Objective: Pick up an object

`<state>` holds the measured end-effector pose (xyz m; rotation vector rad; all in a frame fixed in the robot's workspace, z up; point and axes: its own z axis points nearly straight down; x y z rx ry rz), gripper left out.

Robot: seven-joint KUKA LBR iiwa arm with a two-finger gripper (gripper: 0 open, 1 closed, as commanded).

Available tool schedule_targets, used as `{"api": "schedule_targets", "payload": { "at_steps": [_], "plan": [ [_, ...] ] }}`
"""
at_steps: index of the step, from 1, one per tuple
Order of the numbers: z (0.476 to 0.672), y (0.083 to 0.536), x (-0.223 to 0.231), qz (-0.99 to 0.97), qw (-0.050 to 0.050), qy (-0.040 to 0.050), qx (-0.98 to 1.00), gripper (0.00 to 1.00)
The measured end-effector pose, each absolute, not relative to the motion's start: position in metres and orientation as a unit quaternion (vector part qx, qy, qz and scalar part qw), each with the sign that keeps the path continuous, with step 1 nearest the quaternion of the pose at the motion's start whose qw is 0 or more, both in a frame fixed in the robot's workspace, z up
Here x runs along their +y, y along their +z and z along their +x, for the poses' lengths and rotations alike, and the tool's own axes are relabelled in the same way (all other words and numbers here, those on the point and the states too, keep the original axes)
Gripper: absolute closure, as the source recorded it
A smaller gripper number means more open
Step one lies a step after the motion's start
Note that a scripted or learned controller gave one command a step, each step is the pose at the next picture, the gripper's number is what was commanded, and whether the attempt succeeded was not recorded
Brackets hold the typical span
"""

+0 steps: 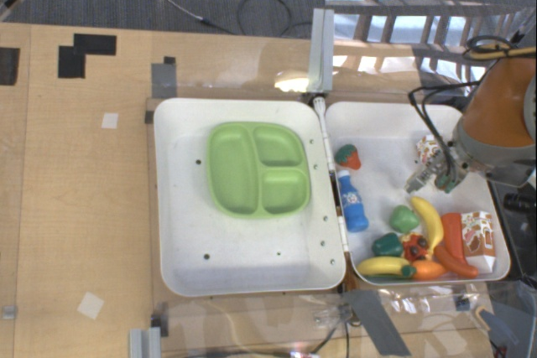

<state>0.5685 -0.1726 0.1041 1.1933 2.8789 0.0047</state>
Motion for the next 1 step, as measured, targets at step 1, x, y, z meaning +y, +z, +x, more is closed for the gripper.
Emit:
{"api": "schedule_targets", "payload": {
  "at_steps": [1],
  "plan": [
    [0.6276, 0.2337, -0.1233, 0.429, 0.009, 0.0035, 0.903, 1.0]
  ]
}}
